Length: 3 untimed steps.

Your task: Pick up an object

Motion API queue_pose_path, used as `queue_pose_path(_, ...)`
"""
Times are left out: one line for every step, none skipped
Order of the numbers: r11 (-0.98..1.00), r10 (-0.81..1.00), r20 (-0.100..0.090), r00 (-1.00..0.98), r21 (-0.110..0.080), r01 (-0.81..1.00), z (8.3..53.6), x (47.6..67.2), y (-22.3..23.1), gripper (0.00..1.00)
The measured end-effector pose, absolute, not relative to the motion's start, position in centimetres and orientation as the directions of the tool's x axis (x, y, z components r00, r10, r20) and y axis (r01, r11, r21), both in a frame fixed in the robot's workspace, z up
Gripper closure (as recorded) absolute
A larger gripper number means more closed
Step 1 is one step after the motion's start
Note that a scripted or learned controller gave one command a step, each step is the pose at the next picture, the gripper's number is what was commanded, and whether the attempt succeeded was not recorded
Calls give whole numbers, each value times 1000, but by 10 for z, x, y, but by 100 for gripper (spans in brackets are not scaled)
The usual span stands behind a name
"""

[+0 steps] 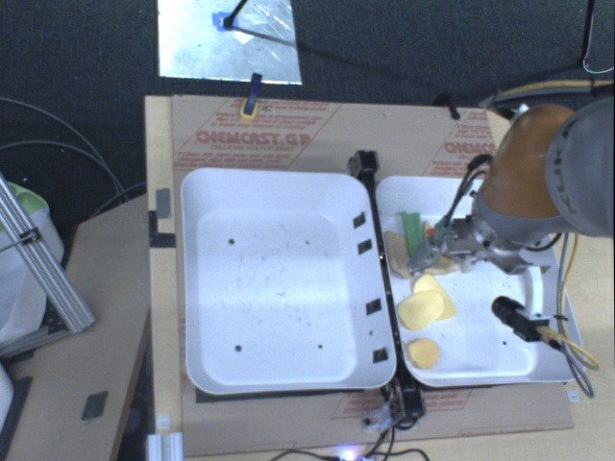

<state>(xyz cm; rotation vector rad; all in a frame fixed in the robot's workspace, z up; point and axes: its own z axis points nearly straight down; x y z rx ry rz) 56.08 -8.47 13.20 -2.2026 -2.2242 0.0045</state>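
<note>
Round yellow discs lie flat in your right bin; your arm bends down, gripper by a green block, grip unclear.

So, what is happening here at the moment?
A grey robot arm reaches in from the right, and its claw is over the right bin, close to a green thing. Some flat yellow pieces lie nearby in the same bin. I cannot see that it holds anything yet.

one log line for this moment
claw: over right bin, at green block | yellow discs: lying in same bin | grasp: unconfirmed
</note>
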Motion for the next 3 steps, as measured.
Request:
queue_pose_path(8,1000,4,-8,-1,1000,187,485,-37,0)
queue_pose_path(11,1000,2,-11,6,1000,233,503,16,0)
queue_pose_path(9,1000,4,-9,21,1000,387,503,40,0)
